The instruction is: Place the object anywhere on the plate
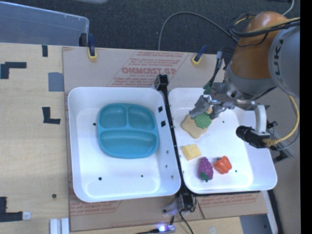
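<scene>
You have a pale wooden worktop [29, 145] with dark tape marks on it. A brown cardboard sheet [141, 69] with red print lies flat on it, held at its far edge by two yellow clamps [91, 52]. On that sheet, just nearer you than the print, sit two shallow white bins touching side by side: the left bin [78, 145] and the right bin [258, 172], joined by black clips [161, 82] along their shared wall.

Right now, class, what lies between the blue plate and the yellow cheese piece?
In the camera view, the two bins' adjoining walls with black clips lie between the blue plate and the yellow cheese piece; otherwise bare white floor.
</scene>
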Controlling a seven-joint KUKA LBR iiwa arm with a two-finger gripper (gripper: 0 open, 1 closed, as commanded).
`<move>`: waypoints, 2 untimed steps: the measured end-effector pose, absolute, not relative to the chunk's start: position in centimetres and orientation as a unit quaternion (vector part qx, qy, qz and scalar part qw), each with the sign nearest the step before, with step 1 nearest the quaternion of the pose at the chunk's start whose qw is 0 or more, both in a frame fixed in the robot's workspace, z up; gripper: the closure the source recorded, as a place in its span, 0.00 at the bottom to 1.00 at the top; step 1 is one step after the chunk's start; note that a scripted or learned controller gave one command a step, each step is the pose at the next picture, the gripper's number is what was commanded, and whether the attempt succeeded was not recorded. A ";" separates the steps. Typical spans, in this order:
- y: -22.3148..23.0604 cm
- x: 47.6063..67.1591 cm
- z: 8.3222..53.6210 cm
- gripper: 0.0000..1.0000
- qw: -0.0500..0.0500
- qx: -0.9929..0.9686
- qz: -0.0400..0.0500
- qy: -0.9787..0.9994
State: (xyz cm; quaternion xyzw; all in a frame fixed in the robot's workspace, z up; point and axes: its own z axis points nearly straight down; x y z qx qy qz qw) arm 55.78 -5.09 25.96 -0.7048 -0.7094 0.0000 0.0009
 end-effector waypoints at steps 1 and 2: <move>-0.3 57.4 24.2 1.00 0.001 -0.705 0.001 -0.709; 5.1 60.0 24.5 1.00 0.001 -0.705 0.000 -0.710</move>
